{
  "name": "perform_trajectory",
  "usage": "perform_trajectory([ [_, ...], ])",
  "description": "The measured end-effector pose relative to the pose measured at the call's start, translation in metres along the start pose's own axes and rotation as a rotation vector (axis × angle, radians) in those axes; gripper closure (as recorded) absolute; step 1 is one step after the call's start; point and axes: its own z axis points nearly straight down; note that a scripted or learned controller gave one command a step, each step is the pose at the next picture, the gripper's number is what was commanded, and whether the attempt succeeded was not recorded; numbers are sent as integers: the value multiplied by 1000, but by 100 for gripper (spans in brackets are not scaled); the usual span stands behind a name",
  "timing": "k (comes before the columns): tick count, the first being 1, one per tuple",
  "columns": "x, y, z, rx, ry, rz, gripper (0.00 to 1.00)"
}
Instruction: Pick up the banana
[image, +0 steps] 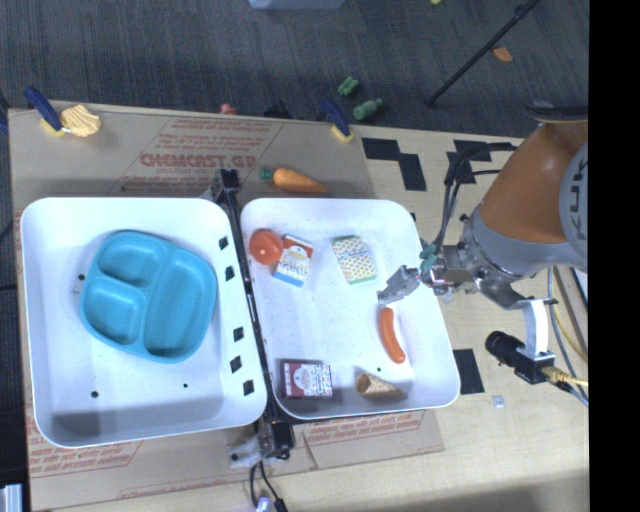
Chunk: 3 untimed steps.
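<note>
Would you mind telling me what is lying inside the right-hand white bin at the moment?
Inside the right bin: a red tomato, a small blue-and-white box, a patterned packet, a hot dog, a dark red box and a wedge-shaped piece. The gripper covers a little of the bin's floor.

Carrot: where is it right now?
The carrot lies on the cardboard, outside the right bin, just above that bin's top-left corner in the camera view.

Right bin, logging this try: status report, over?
Gripper over right bin's right edge, just up-frame of orange sausage. Cannot tell which item is the target. Patterned box close left of gripper.
</note>
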Motion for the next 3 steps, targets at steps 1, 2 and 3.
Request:
perform_trajectory([
  [1,55,40,-21,-1,-1,90,0],
  [2,112,10,50,2,0,258,0],
  [3,188,7,49,1,0,443,0],
])
